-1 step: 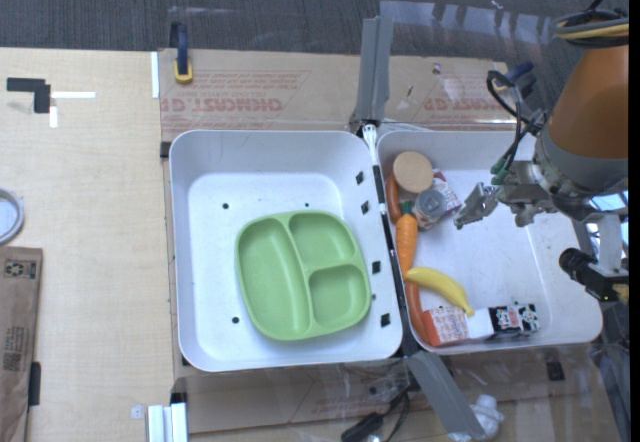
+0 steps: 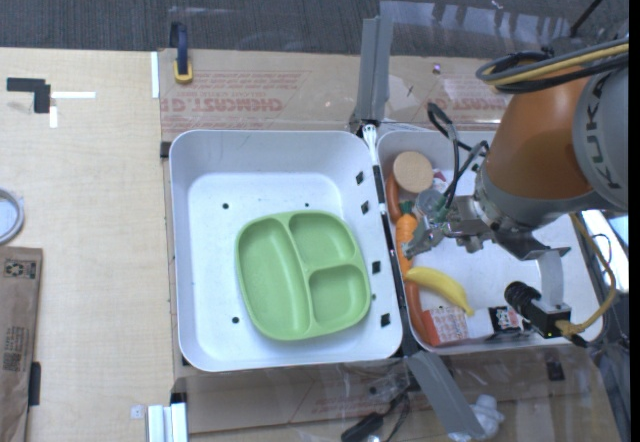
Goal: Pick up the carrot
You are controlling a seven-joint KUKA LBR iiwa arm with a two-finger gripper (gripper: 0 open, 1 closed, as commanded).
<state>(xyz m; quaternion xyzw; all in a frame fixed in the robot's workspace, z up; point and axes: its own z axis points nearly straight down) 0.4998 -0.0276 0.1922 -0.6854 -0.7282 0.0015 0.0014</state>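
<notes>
Carrot [image 2: 404, 230] hard against bin wall [image 2: 383, 220] (gripper [image 2: 428, 226] perhaps touching).

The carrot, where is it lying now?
The carrot lies in the right bin, against its left wall, between the round wooden disc above and the banana below.

At the frame's right, the arm [image 2: 560, 145] shows a rounded orange band against grey casing marked with dark "KU" lettering. Black and yellow cables loop over it at upper right. The gripper [image 2: 432, 226] is silver-grey metal trailing thin wires.
</notes>
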